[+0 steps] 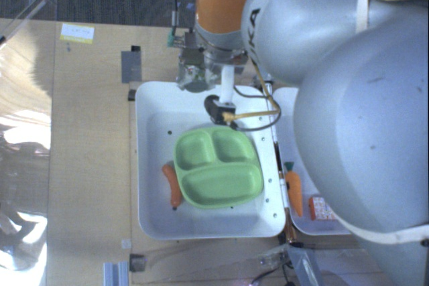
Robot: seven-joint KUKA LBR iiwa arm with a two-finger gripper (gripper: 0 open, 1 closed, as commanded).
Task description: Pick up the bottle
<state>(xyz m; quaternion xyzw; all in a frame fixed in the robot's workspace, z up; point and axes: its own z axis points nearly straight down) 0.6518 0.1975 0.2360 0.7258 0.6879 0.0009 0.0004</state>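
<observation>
Whether the two-finger gripper (194,77) is open or closed I cannot tell. It is a grey blur hanging just beyond the far edge of the green three-compartment plastic plate (218,167), over the back rim of the shallow white left bin (149,164).

The bottle I cannot place (nothing near the plate reads as one). Tucked against the plate's left edge lies a slim orange carrot-shaped toy (174,185). Right of the plate, across the bin wall, are a second orange carrot toy (293,191) and a small red-and-white box (320,208). The bulky grey arm (362,144) covers everything else right of the plate, so I judge the bottle may sit beneath it.

To do this step well I would confirm the target first, then descend straight onto it, clear of the plate's rim.
</observation>
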